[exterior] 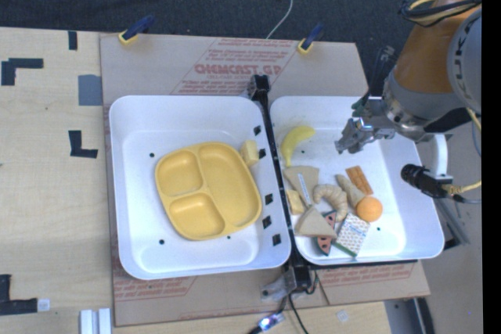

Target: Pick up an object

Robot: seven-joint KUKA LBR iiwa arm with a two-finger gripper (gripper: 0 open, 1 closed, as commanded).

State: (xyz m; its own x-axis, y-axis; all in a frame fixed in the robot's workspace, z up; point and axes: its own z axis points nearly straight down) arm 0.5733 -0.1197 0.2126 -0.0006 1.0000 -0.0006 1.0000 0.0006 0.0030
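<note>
Over the right bin's (407, 238) far edge hangs the gripper (350, 141); its finger state I cannot tell. Nearest lies the banana (296, 141), just beside it toward the divider.

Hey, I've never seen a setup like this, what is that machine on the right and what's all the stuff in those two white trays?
You are looking down at a slant from a single camera fixed above a workbench. The machine is a grey robot arm with an orange band, reaching in from the right. At its tip is a two-finger gripper, hanging over the right shallow white bin; nothing can be seen between its jaws.

That bin holds a pile of small items: a yellow banana, an orange ball, an orange rectangular block, a tan curved piece and some flatter pieces I cannot identify.

The left shallow white bin holds a yellow plastic tray with three compartments.

The robot's job is to pick up one object.
</note>
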